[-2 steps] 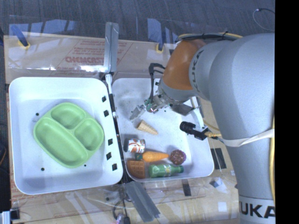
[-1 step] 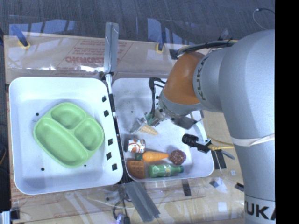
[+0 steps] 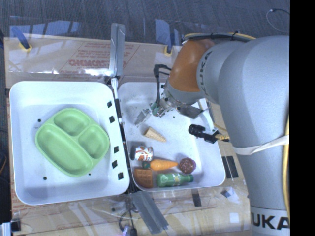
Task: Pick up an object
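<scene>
My gripper (image 3: 143, 116) hangs low in the upper left part of the right bin (image 3: 209, 168), near its dividing wall. Nothing shows in its grasp. A pale cone (image 3: 154, 134) lies on the bin floor just below and to the right of the gripper, apart from it. Along the front of that bin lie a small can (image 3: 142, 154), an orange carrot (image 3: 165, 164), a brown round piece (image 3: 187, 165), a waffle-like piece (image 3: 142, 177) and a green bottle (image 3: 173, 179).
The left bin (image 3: 29, 97) holds a green divided plate (image 3: 73, 140). My grey arm with its orange band (image 3: 189, 68) covers the back right of the right bin. Bare bin floor lies between the cone and the arm.
</scene>
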